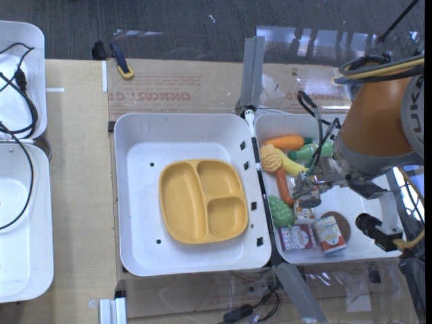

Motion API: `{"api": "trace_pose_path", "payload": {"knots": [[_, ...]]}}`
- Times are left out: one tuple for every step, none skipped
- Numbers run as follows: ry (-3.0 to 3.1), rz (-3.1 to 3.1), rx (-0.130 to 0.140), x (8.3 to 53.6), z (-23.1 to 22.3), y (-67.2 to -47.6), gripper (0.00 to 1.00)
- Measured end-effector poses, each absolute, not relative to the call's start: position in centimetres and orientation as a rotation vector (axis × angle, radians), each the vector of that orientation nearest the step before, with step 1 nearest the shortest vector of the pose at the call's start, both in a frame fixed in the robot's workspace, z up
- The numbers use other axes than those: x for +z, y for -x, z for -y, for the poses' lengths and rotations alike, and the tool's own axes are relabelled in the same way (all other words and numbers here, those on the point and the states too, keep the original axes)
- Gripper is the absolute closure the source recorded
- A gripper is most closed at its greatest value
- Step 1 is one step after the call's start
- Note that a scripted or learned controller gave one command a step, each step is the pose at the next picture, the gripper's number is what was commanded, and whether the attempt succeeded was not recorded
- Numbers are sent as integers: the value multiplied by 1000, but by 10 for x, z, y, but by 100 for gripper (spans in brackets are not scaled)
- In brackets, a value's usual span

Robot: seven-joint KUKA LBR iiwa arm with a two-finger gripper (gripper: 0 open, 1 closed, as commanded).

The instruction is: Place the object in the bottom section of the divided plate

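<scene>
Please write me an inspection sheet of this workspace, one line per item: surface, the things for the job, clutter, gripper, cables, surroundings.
Surface: wooden bench bearing two white bins side by side, left bin and right bin.
Job's things: yellow divided plate lies in the left bin, all its sections bare.
Clutter: toy food crowds the right bin: carrot, corn cob, banana, green piece, two small cartons.
Gripper: gripper low over the toy food in the right bin; grasp unclear.
Cables: black cables on white tubs at left.
Surroundings: dark carpet beyond the bench.

Jaws (307, 196) apparently among toys; plate (202, 201) bare.
</scene>
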State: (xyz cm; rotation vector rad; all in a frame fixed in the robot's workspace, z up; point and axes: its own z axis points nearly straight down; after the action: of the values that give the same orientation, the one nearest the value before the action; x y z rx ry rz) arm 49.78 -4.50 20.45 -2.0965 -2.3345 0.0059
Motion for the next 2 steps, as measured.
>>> {"api": "trace_pose_path", "payload": {"knots": [[1979,2440,3,232,77,-494,100],[1936,2472,5,261,-19,-517,100]]}}
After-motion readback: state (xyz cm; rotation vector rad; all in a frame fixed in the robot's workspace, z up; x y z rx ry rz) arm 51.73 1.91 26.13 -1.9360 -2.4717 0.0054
